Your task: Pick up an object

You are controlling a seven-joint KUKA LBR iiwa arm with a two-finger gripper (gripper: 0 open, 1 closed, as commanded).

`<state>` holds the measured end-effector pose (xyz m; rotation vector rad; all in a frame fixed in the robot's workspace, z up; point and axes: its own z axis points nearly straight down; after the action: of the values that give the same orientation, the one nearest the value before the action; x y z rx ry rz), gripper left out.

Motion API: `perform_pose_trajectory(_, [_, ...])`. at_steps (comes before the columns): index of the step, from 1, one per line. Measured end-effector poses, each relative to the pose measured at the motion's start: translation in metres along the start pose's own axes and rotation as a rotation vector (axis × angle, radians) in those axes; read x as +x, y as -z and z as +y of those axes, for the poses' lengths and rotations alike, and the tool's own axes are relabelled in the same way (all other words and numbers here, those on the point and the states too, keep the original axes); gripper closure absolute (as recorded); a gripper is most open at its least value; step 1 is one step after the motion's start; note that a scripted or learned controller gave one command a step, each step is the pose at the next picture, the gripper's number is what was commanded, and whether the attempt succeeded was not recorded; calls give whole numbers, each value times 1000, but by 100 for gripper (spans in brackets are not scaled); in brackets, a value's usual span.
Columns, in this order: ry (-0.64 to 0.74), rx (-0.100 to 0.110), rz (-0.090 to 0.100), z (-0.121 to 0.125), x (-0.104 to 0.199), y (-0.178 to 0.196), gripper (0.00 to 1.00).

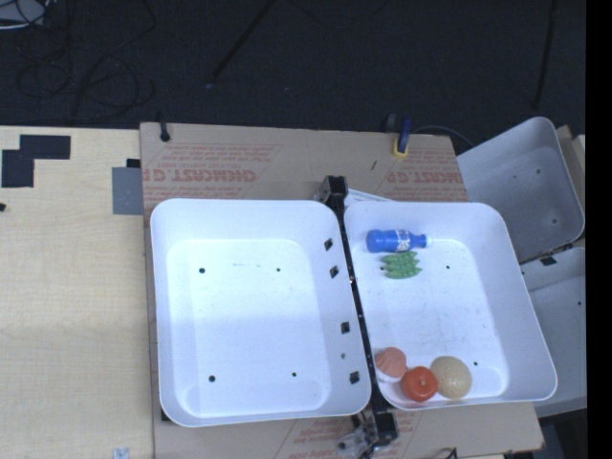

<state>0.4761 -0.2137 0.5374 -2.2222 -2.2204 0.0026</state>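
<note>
Nothing can be told here of the arm's colours, shape, cables, screws or markings.

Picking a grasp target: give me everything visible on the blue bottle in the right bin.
The blue bottle is small, looks like plastic, with a white cap end pointing toward the view's right and a pale label patch on its body. It lies on its side near the far wall of the right bin, long axis running roughly left-right. A small green object lies just in front of it; whether they touch is unclear.
</note>
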Motion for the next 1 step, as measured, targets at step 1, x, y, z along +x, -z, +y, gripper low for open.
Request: perform_pose_trajectory(1, [1, 2, 1, 0, 1, -6, 0])
